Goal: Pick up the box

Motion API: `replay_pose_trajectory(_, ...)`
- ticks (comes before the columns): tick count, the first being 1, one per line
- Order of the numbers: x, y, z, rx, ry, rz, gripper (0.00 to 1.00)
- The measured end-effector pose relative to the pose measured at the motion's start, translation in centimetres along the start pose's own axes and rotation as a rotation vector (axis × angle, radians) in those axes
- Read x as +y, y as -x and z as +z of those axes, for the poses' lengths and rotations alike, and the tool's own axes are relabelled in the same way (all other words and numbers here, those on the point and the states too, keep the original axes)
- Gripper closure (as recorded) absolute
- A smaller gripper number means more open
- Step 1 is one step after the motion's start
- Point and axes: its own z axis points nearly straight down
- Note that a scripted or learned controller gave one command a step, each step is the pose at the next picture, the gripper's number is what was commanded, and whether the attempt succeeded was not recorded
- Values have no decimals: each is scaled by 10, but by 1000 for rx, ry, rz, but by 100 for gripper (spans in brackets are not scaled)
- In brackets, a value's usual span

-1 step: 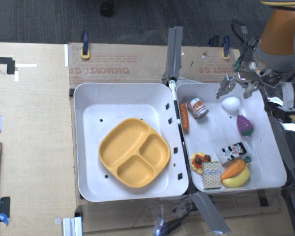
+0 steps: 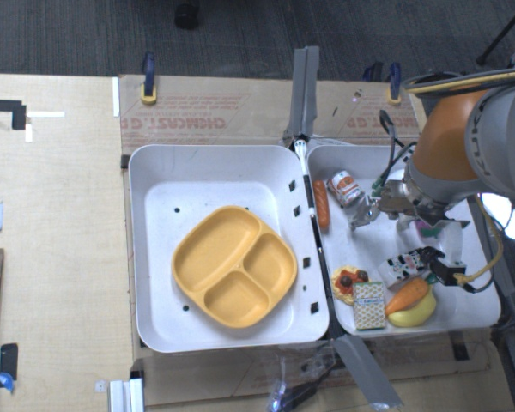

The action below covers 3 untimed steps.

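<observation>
The box [image 2: 369, 305] is small and flat with a greenish printed face. It lies near the front wall of the right bin [image 2: 476, 320], between a toy pizza slice [image 2: 349, 283] and a yellow fruit [image 2: 415, 314]. My gripper [image 2: 363, 213] hangs over the middle of that bin, farther back than the box and apart from it, just in front of a small can [image 2: 345, 187]. Nothing shows between its fingers.
An orange carrot [image 2: 409, 296] rests on the yellow fruit, right of the box. A red sausage [image 2: 322, 206] lies along the right bin's left wall. The left bin [image 2: 154, 230] holds a yellow divided plate [image 2: 233, 267]. The arm covers the right bin's back right.
</observation>
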Motion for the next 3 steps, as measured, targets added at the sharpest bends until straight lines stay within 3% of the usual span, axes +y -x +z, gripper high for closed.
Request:
replay_pose_trajectory(1,69,-18,4,0,-18,113,0)
replay_pose_trajectory(2,80,61,-44,-1,1,303,0)
replay_pose_trajectory(3,31,65,-27,-1,-2,373,0)
